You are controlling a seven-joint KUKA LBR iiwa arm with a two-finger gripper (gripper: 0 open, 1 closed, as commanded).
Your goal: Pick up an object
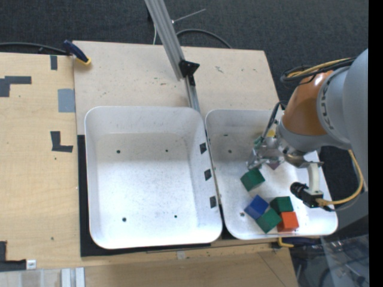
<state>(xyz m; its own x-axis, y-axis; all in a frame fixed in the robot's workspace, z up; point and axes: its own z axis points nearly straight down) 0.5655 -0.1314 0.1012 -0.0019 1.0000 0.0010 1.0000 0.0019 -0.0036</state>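
the grey arm [335,100] with its orange band [302,109] comes in from the right and reaches down into the right bin [230,127]. the gripper [261,158] is low inside that bin, near the middle. just under its tip sits a green block [252,179], tilted a bit, so close to the tip that it may be touching. i cannot tell how wide the gripper is, or if it has hold of the block, because the arm hides that part from above

more blocks lie in the front part of the same bin. a blue block [257,207] is just below the green one. beside the blue block there is a second green block [269,221], and a dark green block [282,205] sits right next to them. an orange block [289,221] touches the dark green one, near the front edge of the bin. these four are bunched close together

the left bin [96,160] is bigger and sits right beside the right one, with their rims touching in the middle. both bins rest on a light wooden bench [36,178]. a long grey metal bar [164,26] slants down from the top and ends where the two bins meet. a black cable [206,36] curls on the dark floor behind the bench
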